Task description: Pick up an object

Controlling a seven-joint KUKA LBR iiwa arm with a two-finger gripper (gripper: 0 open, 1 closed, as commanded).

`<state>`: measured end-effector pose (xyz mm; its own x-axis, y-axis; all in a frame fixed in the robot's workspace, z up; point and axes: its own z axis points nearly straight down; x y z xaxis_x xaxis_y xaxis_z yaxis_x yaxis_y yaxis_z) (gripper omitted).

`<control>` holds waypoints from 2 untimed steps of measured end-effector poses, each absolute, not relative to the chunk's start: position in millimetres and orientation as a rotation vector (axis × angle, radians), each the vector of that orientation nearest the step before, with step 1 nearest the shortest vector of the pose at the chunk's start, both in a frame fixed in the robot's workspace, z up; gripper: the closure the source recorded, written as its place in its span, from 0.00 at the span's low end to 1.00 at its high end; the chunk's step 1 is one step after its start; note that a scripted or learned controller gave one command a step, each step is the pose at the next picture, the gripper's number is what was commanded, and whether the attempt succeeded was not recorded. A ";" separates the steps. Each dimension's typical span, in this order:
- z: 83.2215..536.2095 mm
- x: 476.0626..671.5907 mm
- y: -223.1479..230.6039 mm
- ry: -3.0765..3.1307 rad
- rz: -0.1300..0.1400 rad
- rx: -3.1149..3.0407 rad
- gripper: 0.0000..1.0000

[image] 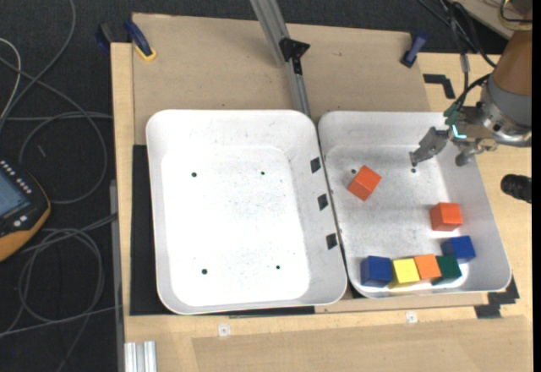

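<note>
The gripper [445,144] hangs with fingers apart and nothing between them over the right bin [385,127], up and right of the lone orange cube [364,182]

Both bins white: left bin [169,142] speckled with fine dark dots plus four larger black dots, right bin [385,135] lightly speckled too. Desk [211,66] pale tan wood, black underlay at the bins' edges. Blue clamps [139,39] on the back corners. Cubes in the right bin: orange cube [364,182] mid-bin, a second orange one [445,216] (slightly redder face), then a row of blue [377,269], yellow [406,270], orange [428,265], green [448,267], with another blue [459,247] just behind. Tool [445,148] grey metal, teal spot at its base. Arm [514,79] orange band over grey. Floor dark grey carpet, black cables.
</note>
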<state>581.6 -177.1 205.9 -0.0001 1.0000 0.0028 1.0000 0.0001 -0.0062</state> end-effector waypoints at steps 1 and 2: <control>208.4 582.2 -177.0 -2.220 0.001 -2.219 0.00; 149.3 587.8 -181.7 -2.217 0.005 -2.217 0.00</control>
<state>587.8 -181.7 149.3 0.0001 1.0000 0.0023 1.0000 -0.0001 -0.0069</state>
